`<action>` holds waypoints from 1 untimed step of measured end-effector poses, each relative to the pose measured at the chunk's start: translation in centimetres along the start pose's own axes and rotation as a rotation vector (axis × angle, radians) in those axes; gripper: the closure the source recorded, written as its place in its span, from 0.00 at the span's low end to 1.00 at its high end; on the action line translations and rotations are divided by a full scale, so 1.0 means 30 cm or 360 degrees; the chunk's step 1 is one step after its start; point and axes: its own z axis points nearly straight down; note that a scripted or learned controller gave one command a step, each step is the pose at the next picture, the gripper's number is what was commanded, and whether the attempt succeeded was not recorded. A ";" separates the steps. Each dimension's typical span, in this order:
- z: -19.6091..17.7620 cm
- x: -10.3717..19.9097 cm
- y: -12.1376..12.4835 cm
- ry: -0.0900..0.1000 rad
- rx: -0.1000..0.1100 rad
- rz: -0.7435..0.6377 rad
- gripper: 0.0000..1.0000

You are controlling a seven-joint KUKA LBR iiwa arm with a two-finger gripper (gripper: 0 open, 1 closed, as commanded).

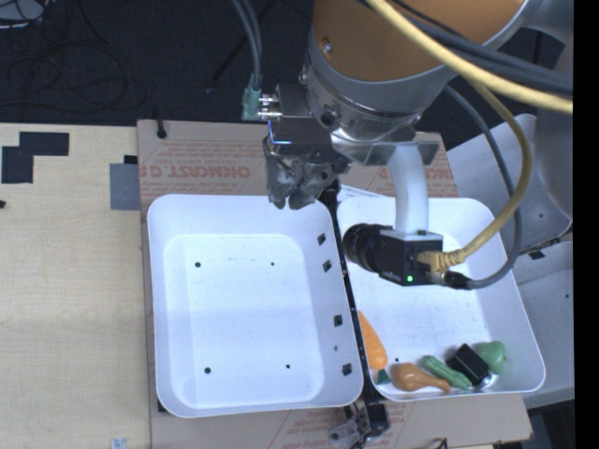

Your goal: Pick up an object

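Several small objects lie in the near corner of the right bin [505,288]: an orange carrot-shaped piece [374,342] against the left wall, a tan-orange piece [412,376], a long green piece [445,372], a black block [469,364] and a round green piece [491,352]. My gripper [296,187] hangs from the grey and orange arm over the far end of the divider between the two bins, far from those objects. Nothing shows in it.
The left bin [168,251] sits beside the right one on a cardboard sheet [201,168]. A black cylindrical unit [384,251] on a white bracket, with a yellow cable, hangs over the right bin's far left part.
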 end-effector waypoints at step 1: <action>0.229 0.056 0.141 -0.0008 0.0010 0.0010 1.00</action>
